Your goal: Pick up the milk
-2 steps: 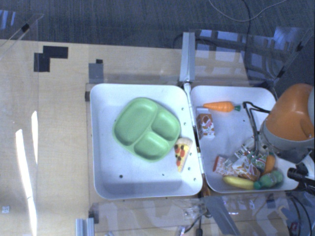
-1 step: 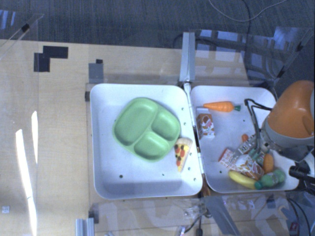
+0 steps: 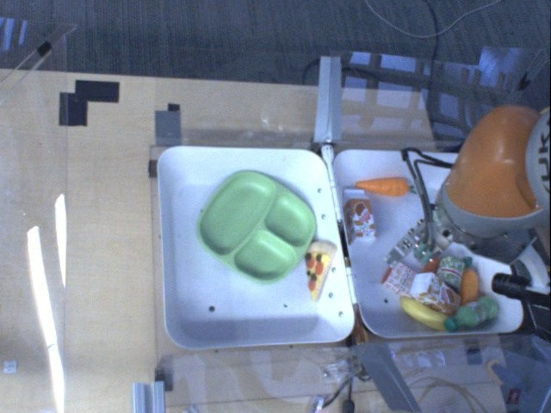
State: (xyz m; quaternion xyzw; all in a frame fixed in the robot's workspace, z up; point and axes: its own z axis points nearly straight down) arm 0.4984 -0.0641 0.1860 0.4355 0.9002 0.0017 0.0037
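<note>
the milk carton (image 3: pixel 360 218) stands just below the carrot (image 3: pixel 383 187), while the end effector (image 3: pixel 419 246), grip state untellable, hangs nearer the crowded toy pile (image 3: pixel 443 295), risking a wrong grab.

Plainly a robotics lab or test cell, not a home. Pale wooden worktop (image 3: pixel 95 256) fitted with two shallow white bins (image 3: pixel 172 317) set side by side in a metal frame (image 3: pixel 328 101). Clear plastic guard panels (image 3: pixel 34 50) standing round the edges, catching glare. Black tape marks (image 3: pixel 86 97) stuck on the wood, like calibration markers. Loose cable (image 3: pixel 413 24) looping over grey carpet (image 3: pixel 215 24) behind. Big grey and orange robot arm (image 3: pixel 499 175) leaning in from the right. Toy food as test props: plastic carrot (image 3: pixel 383 187), pizza slice (image 3: pixel 319 268), banana (image 3: pixel 422 313), small milk carton (image 3: pixel 360 218), and a green divided plate (image 3: pixel 258 224).
</note>
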